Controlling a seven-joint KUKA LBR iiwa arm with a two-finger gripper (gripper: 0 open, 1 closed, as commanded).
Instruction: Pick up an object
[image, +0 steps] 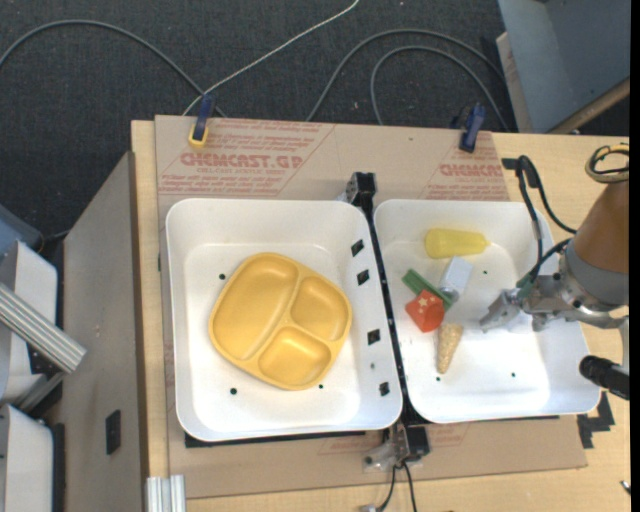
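A: Where's the hand (500, 312) now?

B: Over the right bin (520, 395), toward its 3 o'clock side, nothing between its fingers; open or closed, I cannot tell.

A: And the targets?

B: Clustered at the bin's centre-left: a glossy yellow lump (455, 242) at 12 o'clock, a red piece with green stem (424, 310), a small white block (457, 273), and a tapered tan cone (447, 346) at 7 o'clock.

A: Best approach?

B: I'd go for the cone, nearest and apart from the rest; grip across its narrow width, since smooth plastic may slip

A: The left bin (190, 330)?

B: It holds a yellow divided plate (280, 320); flat, hard to pinch
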